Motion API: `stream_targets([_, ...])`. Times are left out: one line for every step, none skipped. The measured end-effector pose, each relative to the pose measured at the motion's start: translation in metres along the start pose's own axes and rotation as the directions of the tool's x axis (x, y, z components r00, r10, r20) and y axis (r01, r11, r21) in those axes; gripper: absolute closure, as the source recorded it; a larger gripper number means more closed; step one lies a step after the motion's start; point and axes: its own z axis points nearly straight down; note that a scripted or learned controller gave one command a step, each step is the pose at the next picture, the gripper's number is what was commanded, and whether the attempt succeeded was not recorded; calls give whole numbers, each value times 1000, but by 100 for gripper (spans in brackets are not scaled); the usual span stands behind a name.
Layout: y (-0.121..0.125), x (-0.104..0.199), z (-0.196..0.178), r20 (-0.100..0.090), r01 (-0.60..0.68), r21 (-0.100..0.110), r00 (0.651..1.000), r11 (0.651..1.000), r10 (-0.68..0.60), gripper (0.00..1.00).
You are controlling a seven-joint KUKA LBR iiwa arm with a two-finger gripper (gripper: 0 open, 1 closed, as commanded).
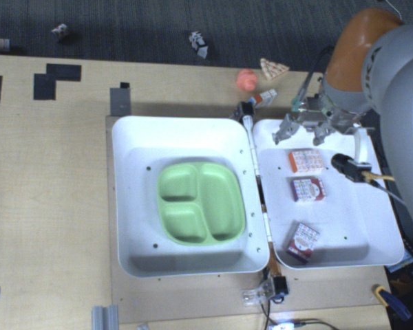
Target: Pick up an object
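My gripper (301,134) hangs over the far end of the right bin (372,253), its two fingers spread apart with nothing between them. Just below it lies an orange patterned packet (307,160). A red and white packet (308,189) lies beneath that, near the bin's middle. A third small packet (301,241), dark red with a white face, rests near the bin's front wall. The left bin (127,184) holds a green divided plate (200,201).
Beyond the bins on the bench lie a pink ball (246,80), a pizza-slice toy (273,68) and a small marker-like item (260,100). The arm's grey body fills the right side above the right bin.
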Motion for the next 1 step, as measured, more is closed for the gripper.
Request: stream_targets([-51, -42, 91, 0, 0, -2, 1000, 1000, 0, 0])
